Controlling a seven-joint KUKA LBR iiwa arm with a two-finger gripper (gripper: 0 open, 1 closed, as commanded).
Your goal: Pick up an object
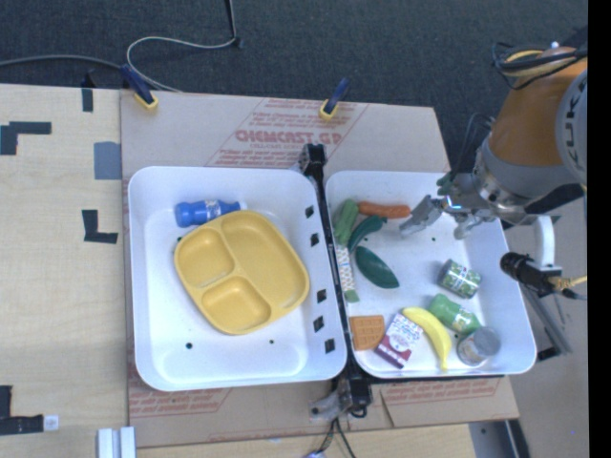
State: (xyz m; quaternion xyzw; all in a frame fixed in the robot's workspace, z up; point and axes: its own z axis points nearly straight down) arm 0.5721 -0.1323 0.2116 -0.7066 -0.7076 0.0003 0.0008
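My gripper [440,221] hangs over the upper right part of the right bin [516,299], open, with nothing between its fingers. One finger [417,219] points left toward an orange carrot [384,210]. Below the gripper lies a small green can [460,279]. Left of it are a light green vegetable [346,219] and a dark green one [376,266]. Along the bin's front lie a banana [431,333], a green bottle [452,312], a silver can [477,345], a small carton [401,340] and an orange cracker [367,330].
The left bin [153,342] holds a yellow divided plate [242,270] and a blue bottle [205,212] at its back. A black divider [323,256] with clips separates the bins. Cardboard lies under both bins, and a cable runs across the floor behind.
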